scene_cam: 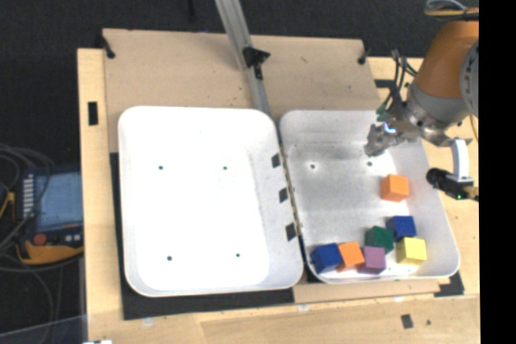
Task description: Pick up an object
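Blocks crowd the right bin's [322,133] near edge: blue [326,256], orange [351,254], purple [374,258], green [379,238], blue [401,226], yellow [413,249]. Over its far part hangs the hand [377,142], grip state unclear, nothing visibly held; an orange cube [394,187] sits nearby. Beside it, the left bin [201,197].

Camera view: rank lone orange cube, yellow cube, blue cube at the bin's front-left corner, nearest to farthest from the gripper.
From the gripper:
1. Lone orange cube, mid right bin, just below the gripper.
2. Yellow cube, front right of that bin.
3. Blue cube, front-left corner, beside the divider.
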### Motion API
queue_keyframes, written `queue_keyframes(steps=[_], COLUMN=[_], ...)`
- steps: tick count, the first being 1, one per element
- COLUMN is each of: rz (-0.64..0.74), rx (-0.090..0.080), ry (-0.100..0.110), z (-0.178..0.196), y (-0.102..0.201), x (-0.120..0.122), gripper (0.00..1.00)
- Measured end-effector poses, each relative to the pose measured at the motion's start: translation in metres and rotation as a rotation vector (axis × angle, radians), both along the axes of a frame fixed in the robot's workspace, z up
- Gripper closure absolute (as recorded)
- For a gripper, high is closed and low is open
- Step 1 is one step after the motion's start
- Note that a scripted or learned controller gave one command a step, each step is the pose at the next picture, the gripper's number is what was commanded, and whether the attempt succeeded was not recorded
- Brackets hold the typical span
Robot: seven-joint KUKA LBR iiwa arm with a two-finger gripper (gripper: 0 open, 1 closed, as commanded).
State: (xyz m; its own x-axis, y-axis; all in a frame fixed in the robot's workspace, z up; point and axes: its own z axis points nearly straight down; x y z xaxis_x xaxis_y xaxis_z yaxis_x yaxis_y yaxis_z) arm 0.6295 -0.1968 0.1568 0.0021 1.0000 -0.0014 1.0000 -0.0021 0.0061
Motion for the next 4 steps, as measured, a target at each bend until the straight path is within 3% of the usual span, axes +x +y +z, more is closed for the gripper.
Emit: queue_keyframes(steps=[2,4], rz=[0.007,0.007], rx=[-0.001,0.001], ry=[-0.002,0.007], z=[0.108,0.089], y=[0.007,0.117], x=[0.008,-0.019], gripper=[1.0,1.0])
